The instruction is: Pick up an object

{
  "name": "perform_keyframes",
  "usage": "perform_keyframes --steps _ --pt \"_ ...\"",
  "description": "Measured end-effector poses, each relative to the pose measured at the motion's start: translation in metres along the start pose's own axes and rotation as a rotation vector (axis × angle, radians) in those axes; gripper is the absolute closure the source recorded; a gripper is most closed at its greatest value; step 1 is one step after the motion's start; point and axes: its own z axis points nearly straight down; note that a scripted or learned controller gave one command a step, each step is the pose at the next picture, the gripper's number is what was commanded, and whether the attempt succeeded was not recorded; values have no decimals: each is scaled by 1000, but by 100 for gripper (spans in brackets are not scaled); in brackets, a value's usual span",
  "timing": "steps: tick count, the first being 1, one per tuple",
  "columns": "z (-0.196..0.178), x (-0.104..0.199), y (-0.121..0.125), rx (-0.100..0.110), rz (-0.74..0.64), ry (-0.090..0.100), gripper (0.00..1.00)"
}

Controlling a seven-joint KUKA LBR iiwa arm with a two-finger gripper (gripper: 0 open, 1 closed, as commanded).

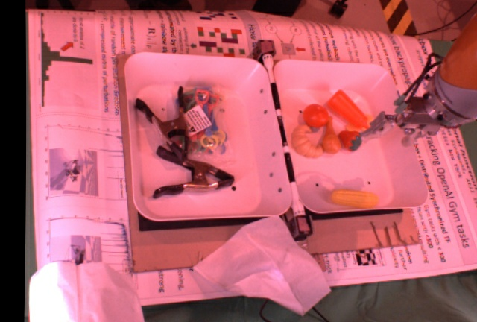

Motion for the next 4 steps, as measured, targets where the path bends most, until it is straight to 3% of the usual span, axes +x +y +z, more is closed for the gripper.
perform_keyframes --steps 1,2,4 --pt "0 0 0 0 0 0 0" --pt "60 6 -3 8 1 3 0" --pt "147 12 5 4 0 1 0"
